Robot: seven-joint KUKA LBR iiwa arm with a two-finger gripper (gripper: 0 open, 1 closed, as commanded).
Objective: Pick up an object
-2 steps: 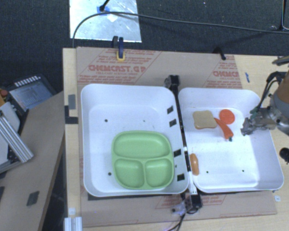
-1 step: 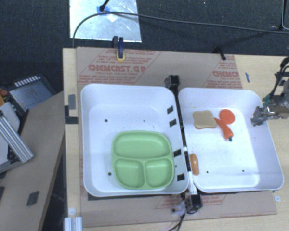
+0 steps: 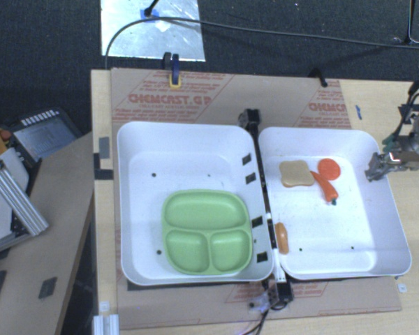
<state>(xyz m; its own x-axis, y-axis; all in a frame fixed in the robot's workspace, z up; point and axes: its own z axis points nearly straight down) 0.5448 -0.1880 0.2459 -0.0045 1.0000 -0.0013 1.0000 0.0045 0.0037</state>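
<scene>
Bench carries 2 white bins side by side. Left bin, far to the claw's left, holds 1 green divided plate with 3 compartments, sitting toward the bin's near edge. Right bin is the one next to the claw; its right wall runs just under the claw.

Gripper sits at the right rim of the right bin, arm mostly out of frame. It is too small and blurred here to read; cannot tell whether the claw is released or clenched. Nothing is seen between its tips.

Candidates, all to the claw's left, largest first:
1. Tan toast-shaped slice, lying flat, farther left than the carrot piece.
2. Orange carrot-like piece, round top with a stem trailing toward the near side; touching or just beside the toast. Nearest object to the claw.
3. Small orange oblong, against the divider wall, left of and nearer the camera than the claw, well apart from it.

Judgement: pick not yet begun. The carrot piece lies almost directly left of the claw, long axis roughly far-to-near, tilted slightly rightward. Likely need: travel left, then descend, closing across that axis.
</scene>
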